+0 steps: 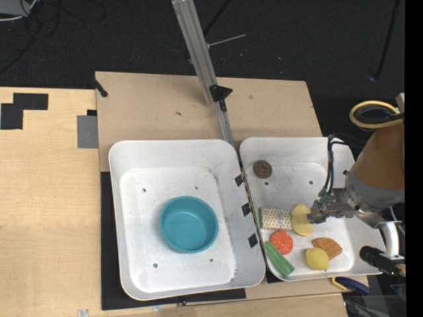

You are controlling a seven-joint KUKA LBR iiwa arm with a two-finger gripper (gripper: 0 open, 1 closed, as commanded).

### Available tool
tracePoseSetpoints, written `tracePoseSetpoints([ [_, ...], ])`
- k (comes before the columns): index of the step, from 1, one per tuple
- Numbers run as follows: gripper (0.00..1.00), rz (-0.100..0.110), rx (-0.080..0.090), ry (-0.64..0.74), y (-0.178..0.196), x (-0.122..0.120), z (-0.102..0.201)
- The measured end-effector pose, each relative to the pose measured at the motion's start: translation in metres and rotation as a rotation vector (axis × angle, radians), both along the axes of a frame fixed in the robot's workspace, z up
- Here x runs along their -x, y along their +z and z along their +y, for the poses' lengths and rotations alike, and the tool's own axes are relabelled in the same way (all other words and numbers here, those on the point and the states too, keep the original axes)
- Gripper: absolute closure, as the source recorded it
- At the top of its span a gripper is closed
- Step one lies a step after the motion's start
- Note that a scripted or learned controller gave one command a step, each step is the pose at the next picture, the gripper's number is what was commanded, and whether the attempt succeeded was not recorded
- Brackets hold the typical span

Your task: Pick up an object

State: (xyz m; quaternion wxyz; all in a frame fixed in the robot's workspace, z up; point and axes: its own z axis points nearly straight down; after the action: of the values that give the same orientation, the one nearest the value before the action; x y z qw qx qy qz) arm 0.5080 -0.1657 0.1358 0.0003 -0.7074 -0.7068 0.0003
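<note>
Six small objects lie unlifted in the right white bin (291, 152); the gripper (316, 214) meets a pale yellow piece (302, 220), grip impossible to tell.

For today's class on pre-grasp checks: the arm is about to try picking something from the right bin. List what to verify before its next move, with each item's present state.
1. Gripper is over the right bin: ok.
2. A target is close: the pale yellow piece lies right at the gripper: ok.
3. Something is held between the fingers: cannot tell.
4. Room around the target: not ok, the checkered block and red piece crowd it.
5. Blue bowl sits away in the left bin: ok.
</note>
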Motion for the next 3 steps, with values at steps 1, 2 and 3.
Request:
tracePoseSetpoints([
  [1, 1.0, -0.005, 0.001, 0.001, 0.061, 0.003, -0.002],
  [2, 1.0, -0.003, 0.001, 0.001, 0.102, 0.004, -0.002],
  [3, 1.0, -0.002, 0.0, 0.001, 0.125, 0.004, -0.002],
])
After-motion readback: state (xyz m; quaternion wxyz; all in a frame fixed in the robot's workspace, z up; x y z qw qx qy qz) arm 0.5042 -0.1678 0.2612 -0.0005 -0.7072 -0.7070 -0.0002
